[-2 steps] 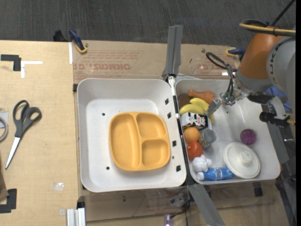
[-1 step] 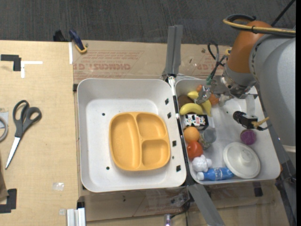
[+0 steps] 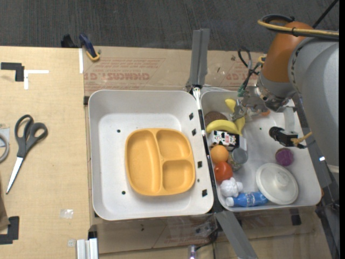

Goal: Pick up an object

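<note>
Clearly the banana is the nearest candidate: it lies in the right bin, just below and slightly left of the pincer as the camera sees it, close to the divider between the bins. Its long axis runs roughly left to right, curving up at the right end towards a second yellow piece that sits almost touching the pincer. Whether the pincer is spread or closed cannot be told, since its tip is lost among cables and yellow shapes, and nothing can be seen clamped in it.

Outward from the banana, a black-and-white carton lies right beneath it, then an orange, a grey cup and a red tomato-like ball, all stacked farther down from the pincer. A purple ball and a white lid rest well to the pincer's lower right. The left bin, holding a yellow divided plate, lies far to its left.

Judging by this, a short descent towards the lower left would meet the banana across its narrow width.
</note>
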